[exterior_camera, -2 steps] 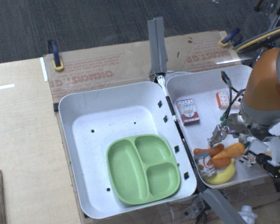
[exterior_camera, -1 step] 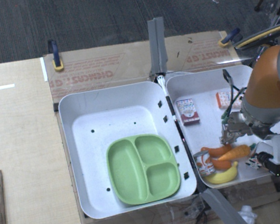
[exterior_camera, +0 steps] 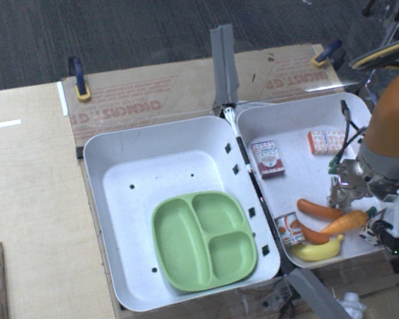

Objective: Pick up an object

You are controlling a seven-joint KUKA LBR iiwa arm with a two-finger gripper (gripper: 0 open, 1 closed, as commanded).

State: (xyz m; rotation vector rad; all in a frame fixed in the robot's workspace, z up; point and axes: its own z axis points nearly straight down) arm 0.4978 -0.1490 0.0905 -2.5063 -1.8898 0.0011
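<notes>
The gripper [exterior_camera: 340,191] is hovering right beside the hot dog [exterior_camera: 319,209], fingers too blurred to tell. With the carrot [exterior_camera: 342,224] and banana [exterior_camera: 319,250] crowding just below the hot dog, it risks nudging them instead.

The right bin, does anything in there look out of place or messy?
Nothing looks spilled or broken. The toy food is bunched in the right bin's near corner: hot dog, carrot and banana overlap, while two small boxes lie apart farther back.
</notes>
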